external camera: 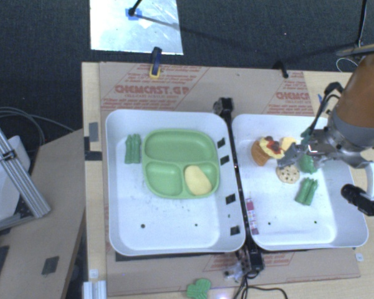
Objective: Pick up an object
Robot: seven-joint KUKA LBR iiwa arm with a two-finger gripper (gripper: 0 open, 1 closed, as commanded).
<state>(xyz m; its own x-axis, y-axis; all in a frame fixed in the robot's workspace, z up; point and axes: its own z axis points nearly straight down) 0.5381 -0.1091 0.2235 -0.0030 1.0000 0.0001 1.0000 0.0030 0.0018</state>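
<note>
My gripper (pixel 301 153) hangs low over the right bin (pixel 299 235), in its upper middle part. Right beneath and beside it lies a small green object (pixel 308 163), partly hidden by the gripper. A burger-like toy (pixel 263 150) with red and yellow on top sits just left of the gripper, with a yellow piece (pixel 288 143) between them. A round cookie (pixel 288 175) lies just below the gripper. Lower and to the right rests a green ridged piece (pixel 306 192).
The left bin (pixel 168 245) holds a green divided plate (pixel 174 143) with a yellow lump (pixel 198 179) in its lower right compartment, and a green ridged piece (pixel 133 149) left of the plate. A black divider (pixel 232 167) separates the bins. A green toy (pixel 199 288) lies off the bench's front.
</note>
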